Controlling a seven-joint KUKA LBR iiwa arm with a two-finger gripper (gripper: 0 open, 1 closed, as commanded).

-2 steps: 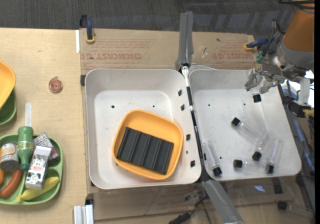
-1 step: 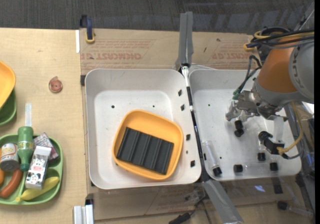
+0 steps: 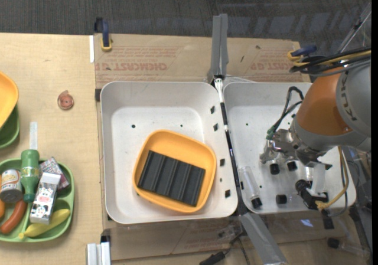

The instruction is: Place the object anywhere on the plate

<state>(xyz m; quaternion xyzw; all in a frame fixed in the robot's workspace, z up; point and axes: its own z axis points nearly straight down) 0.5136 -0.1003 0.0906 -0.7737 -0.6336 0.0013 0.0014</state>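
A yellow plate lies in the left bin, toward its front. A black ridged rectangular object rests flat on the plate and covers most of its middle. My gripper hangs over the right bin, under the orange band of the arm, well to the right of the plate. The wrist hides what lies under the gripper. A clear tube with a dark cap lies on the floor of the right bin near its front left corner, to the left of the gripper.
On the wooden bench at the far left stand a green tray with several toy foods, a yellow bowl and a small pink disc. A metal divider runs between the bins. Cables hang at the right.
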